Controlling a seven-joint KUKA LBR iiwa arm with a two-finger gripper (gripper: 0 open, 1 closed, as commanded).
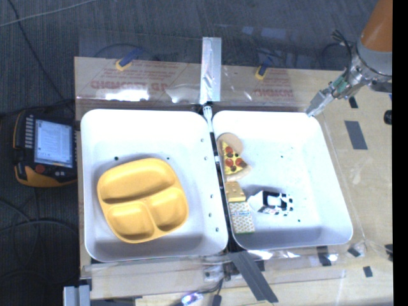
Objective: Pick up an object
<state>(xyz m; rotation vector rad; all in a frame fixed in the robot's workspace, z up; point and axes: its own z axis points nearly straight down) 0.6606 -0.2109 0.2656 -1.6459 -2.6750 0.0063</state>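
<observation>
Off the bench's left edge, on the dark floor: a handheld control pendant (44, 146) with a lit screen

In the left bin (89, 234), toward its front half: a yellow divided tray (141, 199) with three compartments, lying flat and turned at a slight angle

Along the left wall of the right bin (331, 215), from back to front: a toy pizza slice (232, 156) near the back, then a small yellowish packet (238, 210) near the front left corner

Just right of that packet, toward the front middle of the bin floor: a small black-and-white object (276, 202), too small to identify

Beyond the right bin's back right corner, above the bare bench (363, 190): the gripper (317, 108), pointing down toward that corner with nothing visibly grasped; open or clenched, cannot tell

At the upper right: the orange band of the arm (382, 19)
</observation>
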